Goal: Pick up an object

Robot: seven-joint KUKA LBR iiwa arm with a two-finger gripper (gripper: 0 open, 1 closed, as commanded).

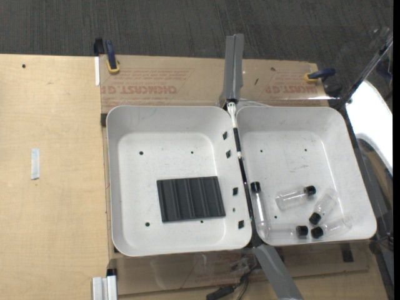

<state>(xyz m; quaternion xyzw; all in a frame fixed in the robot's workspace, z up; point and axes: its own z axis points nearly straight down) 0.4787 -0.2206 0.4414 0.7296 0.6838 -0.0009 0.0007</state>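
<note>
In the right bin (337,130), clear black-capped vials (294,198) blur together, hard to count.

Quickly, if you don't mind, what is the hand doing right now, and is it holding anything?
Hand: cannot be told from this picture. The clear vials lie loose in the right bin.

Two smooth white plastic bins (119,167) sit on printed brown cardboard (162,83); a ribbed matt black pad (190,199) lies centre-left, clear glossy black-capped vials (294,199) at lower right.
</note>
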